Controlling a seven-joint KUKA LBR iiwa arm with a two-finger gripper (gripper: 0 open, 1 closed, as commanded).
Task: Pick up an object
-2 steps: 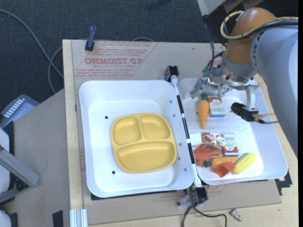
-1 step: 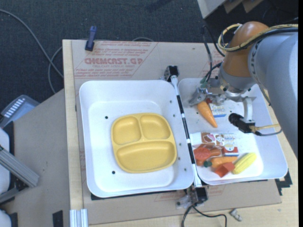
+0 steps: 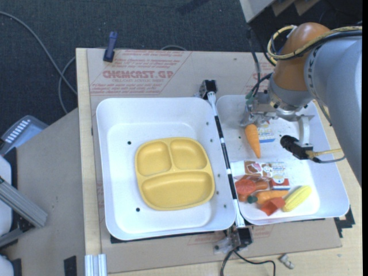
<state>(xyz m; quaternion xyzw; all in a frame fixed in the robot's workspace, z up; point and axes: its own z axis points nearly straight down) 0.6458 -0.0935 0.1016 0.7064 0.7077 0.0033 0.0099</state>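
— Where is your gripper?

— My gripper (image 3: pixel 257 119) hangs over the far part of the right bin (image 3: pixel 339 195), just above the thick end of the carrot (image 3: pixel 252 140). Whether it is wide or narrow I cannot tell; my wrist hides that part.

— And the carrot itself?

— It lies on the bin floor, thick end far, tip pointing near, close to the divider between the two bins. I cannot tell if I am touching it.

— What else is in that bin?

— Toward the near side there is a small printed packet (image 3: pixel 265 169), then a cluster of toy food: a red piece (image 3: pixel 249 186), an orange piece (image 3: pixel 270 197), and a yellow corn cob (image 3: pixel 297 198) at the right.

— The left bin?

— The left bin (image 3: pixel 109 154) holds a yellow divided plate (image 3: pixel 173 172) in its middle, well apart from me.
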